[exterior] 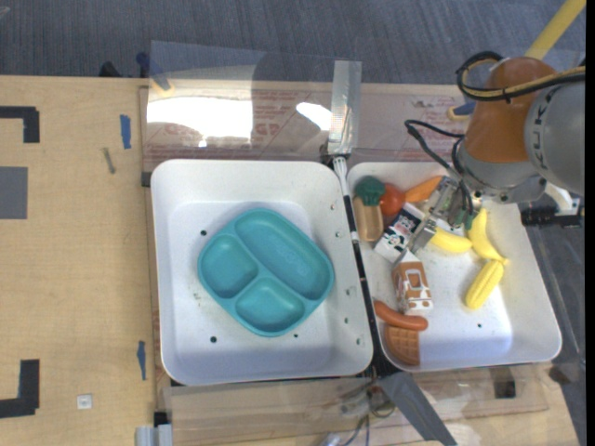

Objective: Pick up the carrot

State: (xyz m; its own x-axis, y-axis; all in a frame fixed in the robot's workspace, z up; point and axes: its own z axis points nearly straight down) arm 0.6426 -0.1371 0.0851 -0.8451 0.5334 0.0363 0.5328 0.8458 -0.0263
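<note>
The carrot (424, 190) is a small orange piece lying at the back of the right bin (530, 337), next to a red-orange round item (391, 199). My gripper (432, 219) comes down from the right. It hangs just in front of and to the right of the carrot, above a black-and-white carton (400, 230). The wrist hides the carrot's right end. I see nothing clearly held between the fingers.
The right bin also holds a brown bottle with a green cap (369, 214), yellow bananas (483, 282), an orange-and-white carton (414, 287), a sausage (402, 317) and a waffle (402, 344). A teal divided plate (265, 269) lies in the left bin (177, 342).
</note>
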